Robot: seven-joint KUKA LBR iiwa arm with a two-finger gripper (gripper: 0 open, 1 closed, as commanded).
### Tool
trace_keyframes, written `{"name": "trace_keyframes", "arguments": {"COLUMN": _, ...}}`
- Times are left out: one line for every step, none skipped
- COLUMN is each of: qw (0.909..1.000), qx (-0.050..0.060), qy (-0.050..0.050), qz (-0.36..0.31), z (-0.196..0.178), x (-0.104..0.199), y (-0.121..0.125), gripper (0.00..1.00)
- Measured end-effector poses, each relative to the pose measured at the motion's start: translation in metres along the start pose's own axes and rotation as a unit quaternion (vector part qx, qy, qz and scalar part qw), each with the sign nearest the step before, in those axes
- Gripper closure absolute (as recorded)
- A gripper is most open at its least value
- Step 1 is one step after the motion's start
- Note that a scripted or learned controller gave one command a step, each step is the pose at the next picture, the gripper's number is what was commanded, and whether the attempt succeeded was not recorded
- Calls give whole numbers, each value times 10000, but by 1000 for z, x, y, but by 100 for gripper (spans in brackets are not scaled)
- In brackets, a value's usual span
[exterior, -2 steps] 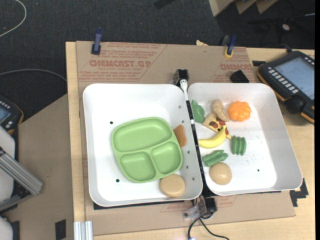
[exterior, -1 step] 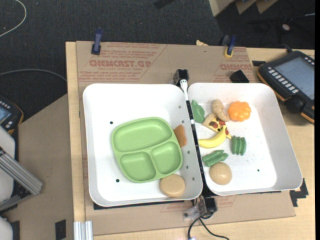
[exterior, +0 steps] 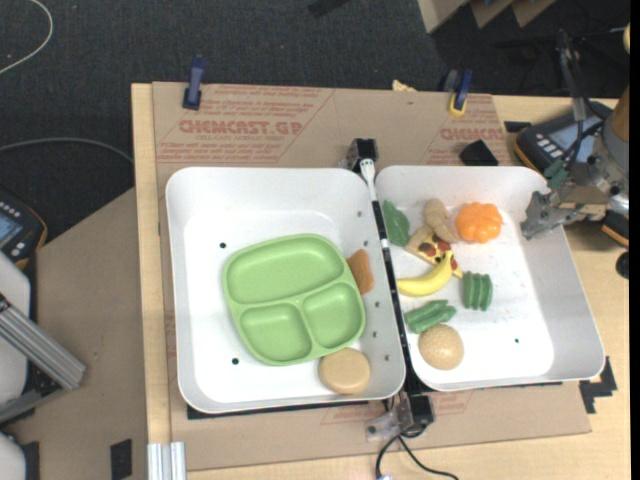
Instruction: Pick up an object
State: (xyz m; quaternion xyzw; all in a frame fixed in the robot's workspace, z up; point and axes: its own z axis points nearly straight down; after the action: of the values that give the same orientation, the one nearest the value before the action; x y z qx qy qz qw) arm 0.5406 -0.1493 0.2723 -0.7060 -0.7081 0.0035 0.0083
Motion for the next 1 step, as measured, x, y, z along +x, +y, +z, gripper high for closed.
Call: {"name": "trace_keyframes", "arguments": {"qw": 9998, "qx": -150, "qy": -81, "qz": 54, "z": -120, "x": -80, "y": -27, "gripper": 100}}
